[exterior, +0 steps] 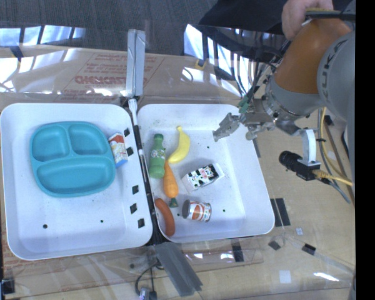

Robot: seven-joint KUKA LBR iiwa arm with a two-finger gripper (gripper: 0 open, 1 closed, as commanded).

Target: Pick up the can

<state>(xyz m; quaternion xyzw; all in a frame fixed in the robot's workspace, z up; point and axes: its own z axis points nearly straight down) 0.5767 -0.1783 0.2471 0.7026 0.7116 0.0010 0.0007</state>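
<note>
My pincer (228, 127) hovers near the upper right of the right bin (250, 186), holding nothing, its opening unclear, while the can (197, 211) lies on its side near the bin's lower edge, not yet picked up.

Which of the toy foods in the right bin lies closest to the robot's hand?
The curved yellow plastic banana. It lies highest in the bin, nearer the gripper than the orange carrot or the reddish sausage.

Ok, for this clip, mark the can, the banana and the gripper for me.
can (197, 211), camera view, on its side wall, lying in the right bin.
banana (180, 146), camera view, on the middle of its curve.
gripper (222, 132), camera view, at the fingertips over the right bin.
</note>
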